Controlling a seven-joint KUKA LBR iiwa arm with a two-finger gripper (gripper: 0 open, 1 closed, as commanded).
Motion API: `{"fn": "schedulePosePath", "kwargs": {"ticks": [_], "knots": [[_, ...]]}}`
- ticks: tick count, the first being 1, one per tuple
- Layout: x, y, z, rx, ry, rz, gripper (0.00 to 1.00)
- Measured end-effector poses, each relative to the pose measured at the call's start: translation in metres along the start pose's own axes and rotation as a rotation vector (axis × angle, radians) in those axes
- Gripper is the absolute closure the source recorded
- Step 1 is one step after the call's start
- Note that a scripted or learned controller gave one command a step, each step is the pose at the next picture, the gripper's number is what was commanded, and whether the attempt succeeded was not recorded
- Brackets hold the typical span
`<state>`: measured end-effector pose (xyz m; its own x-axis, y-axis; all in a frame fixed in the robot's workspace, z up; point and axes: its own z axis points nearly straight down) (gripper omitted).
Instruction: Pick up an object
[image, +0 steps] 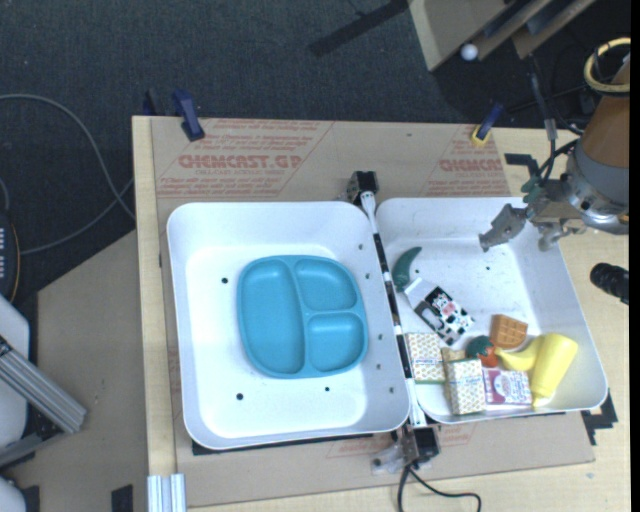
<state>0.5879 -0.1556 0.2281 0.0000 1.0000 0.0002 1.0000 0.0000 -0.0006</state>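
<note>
My gripper hangs over the far part of the right bin, its two grey fingers spread open with nothing between them. Below it the small objects lie toward the bin's near side: a dark green piece, a black-and-white toy, a waffle-like square, a yellow cup, a yellow banana-shaped piece and several small food boxes. The green piece is the closest to the gripper, down and to its left.
The left bin holds a blue divided plate. A black clamp sits at the far end of the seam between the bins. Blue clips pin the cardboard under the bins. The arm enters from the right.
</note>
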Motion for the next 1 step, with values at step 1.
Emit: {"fn": "schedulePosePath", "kwargs": {"ticks": [1], "knots": [[-0.0338,-0.0408,0.0985,0.001,0.0,0.001,0.0]]}}
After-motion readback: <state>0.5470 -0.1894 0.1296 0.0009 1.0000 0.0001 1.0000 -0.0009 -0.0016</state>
